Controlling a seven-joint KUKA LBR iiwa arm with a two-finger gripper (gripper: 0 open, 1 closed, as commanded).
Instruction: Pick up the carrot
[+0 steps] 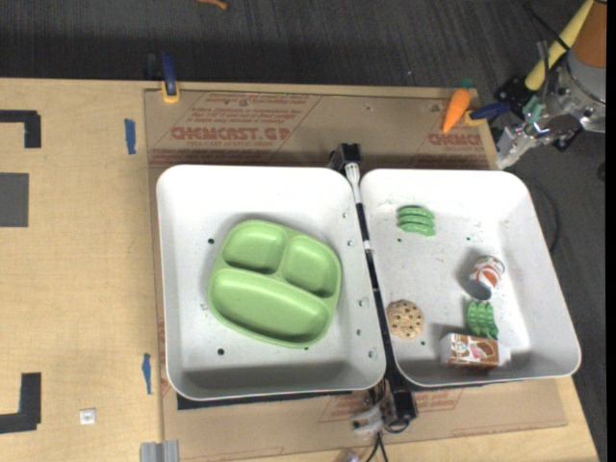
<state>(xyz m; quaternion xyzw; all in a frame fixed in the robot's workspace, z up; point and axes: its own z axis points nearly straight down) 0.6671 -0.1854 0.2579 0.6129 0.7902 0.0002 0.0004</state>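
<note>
Starting at the left, the left bin (183, 258) holds a green divided plate (276, 281), which is none of my concern. Across the divider, the right bin (549, 258) carries a green ridged piece (416, 219) near its far side, a cookie (405, 319) close to the divider, a small can (487, 272), another green piece (481, 317) and a little carton (474, 349) at the near edge.

The carrot (455, 110) is in neither bin. It lies on the brown worktop (289, 128) just beyond the right bin's far rim, orange body with its green top pointing away, clear of everything else.

My gripper (535, 128) hangs further right, off the far right corner of that bin, near the carrot but apart from it. I cannot tell from here whether it is spread or closed; I see nothing in it.

So I judge I am at the approach step, with the grasp not yet made. The next move calls for travelling left until I am over the carrot, lining up across its narrow body, then descending to the worktop surface without clipping the bin rim.
</note>
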